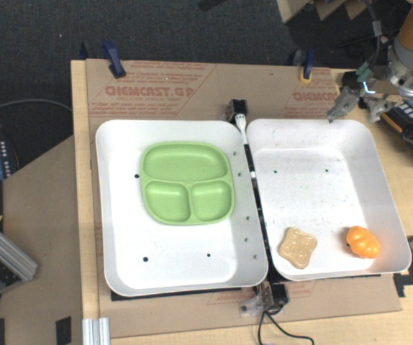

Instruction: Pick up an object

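The gripper [341, 100] is seen just outside the far right corner of the right bin [336, 139]; whether its fingers are apart cannot be told. The orange pepper-like toy [363, 241] and tan toast-shaped piece [297, 247] lie along the near edge, well apart from it. A grasp could be spoiled by the bin wall beside the pepper, or by the flat piece slipping.

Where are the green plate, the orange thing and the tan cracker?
green plate [186, 165]: camera view, big top compartment.
orange thing [363, 241]: camera view, its middle.
tan cracker [297, 247]: camera view, its middle.
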{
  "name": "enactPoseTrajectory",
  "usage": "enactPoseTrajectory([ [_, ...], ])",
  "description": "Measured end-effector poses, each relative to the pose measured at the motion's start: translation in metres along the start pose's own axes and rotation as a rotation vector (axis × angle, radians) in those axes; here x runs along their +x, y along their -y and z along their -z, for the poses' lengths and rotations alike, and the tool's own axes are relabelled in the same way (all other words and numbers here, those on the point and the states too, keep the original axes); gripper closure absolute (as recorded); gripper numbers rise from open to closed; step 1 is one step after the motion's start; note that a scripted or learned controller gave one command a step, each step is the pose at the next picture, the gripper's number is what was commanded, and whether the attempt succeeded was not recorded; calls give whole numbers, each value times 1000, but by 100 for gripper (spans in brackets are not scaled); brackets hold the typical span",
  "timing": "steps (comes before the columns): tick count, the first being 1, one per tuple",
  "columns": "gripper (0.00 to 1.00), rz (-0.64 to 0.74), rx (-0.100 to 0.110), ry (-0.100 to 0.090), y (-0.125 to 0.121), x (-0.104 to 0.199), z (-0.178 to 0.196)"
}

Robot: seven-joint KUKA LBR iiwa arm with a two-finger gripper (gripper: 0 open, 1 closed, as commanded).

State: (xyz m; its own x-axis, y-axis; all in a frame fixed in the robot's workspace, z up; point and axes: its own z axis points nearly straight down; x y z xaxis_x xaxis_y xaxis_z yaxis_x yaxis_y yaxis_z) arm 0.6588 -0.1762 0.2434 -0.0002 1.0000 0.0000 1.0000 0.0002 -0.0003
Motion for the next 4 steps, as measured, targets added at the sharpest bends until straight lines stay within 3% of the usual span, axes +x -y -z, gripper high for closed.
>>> enactPoseTrajectory([
  [1,0,-2,-20,7,58,-7,197],
  [2,0,4,3,-2,102,54,181],
  [3,0,13,-7,-3,152,176,230],
  [4,0,9,4,-2,181,247,214],
])
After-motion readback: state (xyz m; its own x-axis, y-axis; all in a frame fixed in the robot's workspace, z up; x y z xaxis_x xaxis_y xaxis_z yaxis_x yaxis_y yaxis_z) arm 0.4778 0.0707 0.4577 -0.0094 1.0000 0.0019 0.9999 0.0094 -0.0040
